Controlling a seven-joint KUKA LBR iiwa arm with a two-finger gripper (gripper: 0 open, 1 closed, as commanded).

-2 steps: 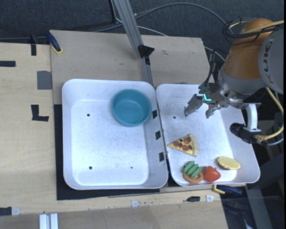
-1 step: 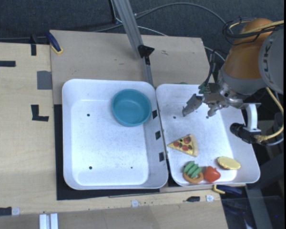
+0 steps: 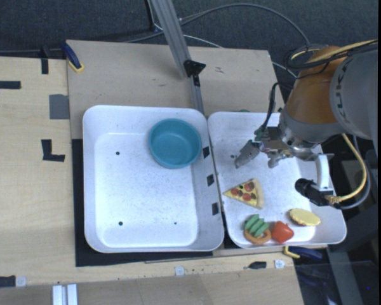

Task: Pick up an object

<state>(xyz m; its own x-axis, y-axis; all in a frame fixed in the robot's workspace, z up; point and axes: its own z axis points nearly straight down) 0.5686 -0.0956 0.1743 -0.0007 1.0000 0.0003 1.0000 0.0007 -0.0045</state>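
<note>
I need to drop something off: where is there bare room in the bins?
Left bin: bare floor below and left of the blue bowl. Right bin: crowded in front by pizza slice, vegetables, tomato; pincer hangs mid-bin.

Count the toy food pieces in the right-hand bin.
4. Pizza slice mid-bin; green-and-orange piece at the near edge; red piece beside it; yellow piece toward the near right corner. The arm may hide more.
</note>
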